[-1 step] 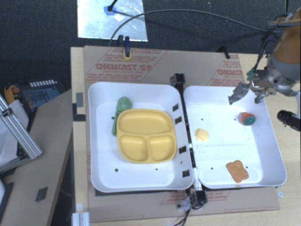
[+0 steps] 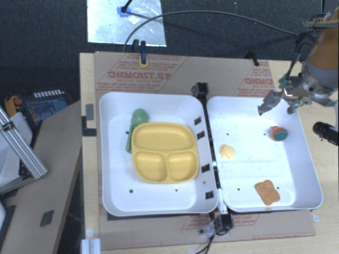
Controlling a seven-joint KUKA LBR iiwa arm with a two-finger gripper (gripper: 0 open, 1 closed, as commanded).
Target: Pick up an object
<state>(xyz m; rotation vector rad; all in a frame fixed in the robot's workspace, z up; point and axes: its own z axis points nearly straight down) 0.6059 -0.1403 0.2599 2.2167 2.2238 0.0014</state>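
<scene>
My gripper hangs over the far right part of the right bin, its two fingers spread apart with nothing between them. Just below and to the right of it lies a small red and teal ball-like object. A pale yellow lump rests near the bin's left middle. An orange-brown flat piece lies near the front of the same bin.
The left bin holds a yellow divided tray with a green object partly tucked behind its far left corner. A black divider runs between the bins. A cable arcs across the back of the bench.
</scene>
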